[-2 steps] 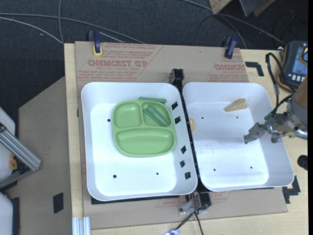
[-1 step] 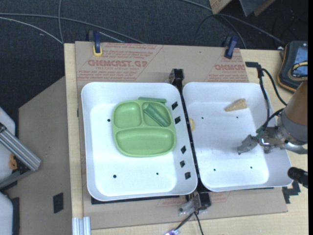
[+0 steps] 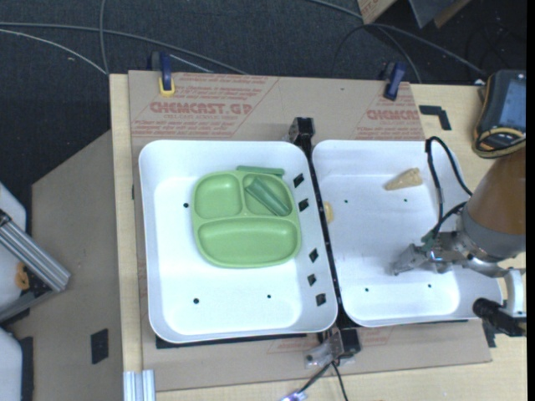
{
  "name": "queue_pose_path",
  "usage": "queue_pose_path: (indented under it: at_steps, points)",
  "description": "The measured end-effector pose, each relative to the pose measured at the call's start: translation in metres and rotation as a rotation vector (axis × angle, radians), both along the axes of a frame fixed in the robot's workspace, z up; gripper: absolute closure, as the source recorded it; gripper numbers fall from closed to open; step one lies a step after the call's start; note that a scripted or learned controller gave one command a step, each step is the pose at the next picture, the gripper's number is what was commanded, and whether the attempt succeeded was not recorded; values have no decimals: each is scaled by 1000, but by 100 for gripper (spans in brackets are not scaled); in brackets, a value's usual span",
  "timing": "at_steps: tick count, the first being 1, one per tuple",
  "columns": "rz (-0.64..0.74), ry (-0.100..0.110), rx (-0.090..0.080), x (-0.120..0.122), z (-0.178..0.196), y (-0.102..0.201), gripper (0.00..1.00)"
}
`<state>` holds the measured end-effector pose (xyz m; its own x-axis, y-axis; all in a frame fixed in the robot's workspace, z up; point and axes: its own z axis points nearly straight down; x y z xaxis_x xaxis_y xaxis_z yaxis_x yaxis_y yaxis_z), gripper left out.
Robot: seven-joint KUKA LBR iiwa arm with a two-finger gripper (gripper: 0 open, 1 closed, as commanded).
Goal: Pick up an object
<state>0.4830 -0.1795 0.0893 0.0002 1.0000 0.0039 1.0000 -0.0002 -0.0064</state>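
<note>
A tan wedge-shaped piece [image 3: 404, 180] lies in the upper part of the right bin [image 3: 368, 307]. A small yellowish bit [image 3: 328, 213] sits at that bin's left wall. In the left bin [image 3: 167, 307] rests a green divided plate [image 3: 242, 245], with a green pod-like object [image 3: 267, 195] in its upper right compartment. My gripper [image 3: 402, 262] is low over the right bin's floor, right of centre, pointing left. Its fingers [image 3: 411, 254] are spread open with nothing between them. The tan wedge is well above the gripper, apart from it.
A black divider with clips [image 3: 311, 215] runs between the two bins. A black cable [image 3: 439, 182] loops over the right bin's right side toward the wrist. Blue clamps [image 3: 166, 72] hold the board at the back. Bare white floor lies left of the gripper.
</note>
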Motion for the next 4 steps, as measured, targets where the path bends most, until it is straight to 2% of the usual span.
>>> queue_pose_path:
  at_steps: [1,2,3,4]
  points:
    - [-1,-6,-2,1,14,-1,100]
    - [1,-13,-7,7,72,-10,100]
    - [2,-13,-6,14,120,-3,100]
    - [2,-10,-5,15,144,-3,100]
